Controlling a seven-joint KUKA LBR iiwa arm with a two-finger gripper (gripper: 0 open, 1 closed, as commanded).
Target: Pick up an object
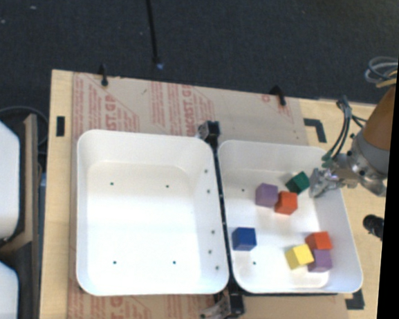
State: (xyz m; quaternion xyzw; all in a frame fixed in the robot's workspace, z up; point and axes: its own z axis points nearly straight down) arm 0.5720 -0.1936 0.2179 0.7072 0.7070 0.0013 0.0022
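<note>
From my station I see two bins side by side on the bench. The left bin (93, 181) has only bare white floor in view. The right bin (347, 258) holds seven blocks: a green block (298, 181) near the far right, a purple block (266, 194) touching an orange block (286, 202) just below the green one, a blue block (244, 238) alone near the divider, and a cluster at the near right of a second orange block (319, 240), a yellow block (300, 256) and a second purple block (321, 261). The gripper (322, 183) hangs over the right bin's far right side, just beside the green block. I cannot tell how its fingers are set, and I see nothing held.
</note>
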